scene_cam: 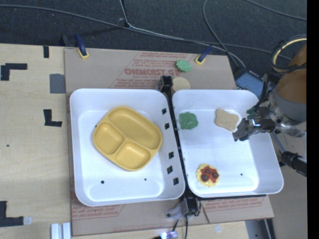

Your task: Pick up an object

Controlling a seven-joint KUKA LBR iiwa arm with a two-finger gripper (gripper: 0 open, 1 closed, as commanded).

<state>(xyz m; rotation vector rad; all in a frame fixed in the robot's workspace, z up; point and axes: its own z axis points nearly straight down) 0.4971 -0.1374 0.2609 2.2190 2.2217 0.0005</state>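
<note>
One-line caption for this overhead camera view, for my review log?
Dark gripper beside a beige bread-like piece in the right white bin; yellow divided plastic tray in the left white bin.

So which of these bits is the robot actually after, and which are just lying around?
Part of the job:
- hand
- tan sponge-like piece
- green lump
- small tart with red berries
- right bin

Just lying about:
- yellow divided tray in the left bin
- green waffle-like bit on the cardboard behind the bins
- cables

Dark carpet-like floor (pixel 164 9), wooden bench (pixel 30 148)
</note>
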